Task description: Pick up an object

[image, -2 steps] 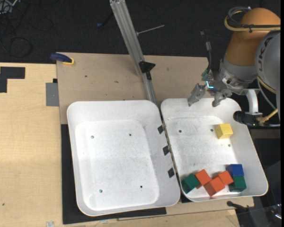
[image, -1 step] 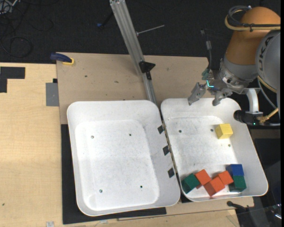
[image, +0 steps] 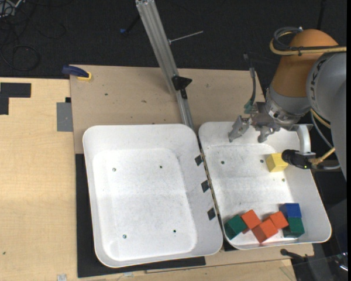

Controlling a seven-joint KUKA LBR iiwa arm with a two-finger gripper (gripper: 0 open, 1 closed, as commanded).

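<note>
**Gripper poised over the right bin, nothing in its grasp**

On the table (image: 128,98), taking the right bin (image: 245,157) as the landmark, the scene runs as follows. Well to its left, at the table's far corner, lies a small blue and yellow clamp (image: 76,72). Touching its left rim sits the left bin (image: 105,139), with three black clips (image: 204,185) along the seam between the two. A slanted aluminium rail (image: 161,43) rises from just beyond the bin's far left corner.

Above the bin's far edge hangs the gripper (image: 250,132), its two fingers spread apart with nothing between them. Inside the bin, near its right wall and just below the gripper, rests a yellow block (image: 276,162), apart from the fingers. Along the bin's near edge huddle the others, left to right: a green block (image: 235,226), an orange block (image: 251,218), a second orange block (image: 267,228), a blue block (image: 291,210) and a dark green block (image: 295,227), touching or nearly so.
</note>
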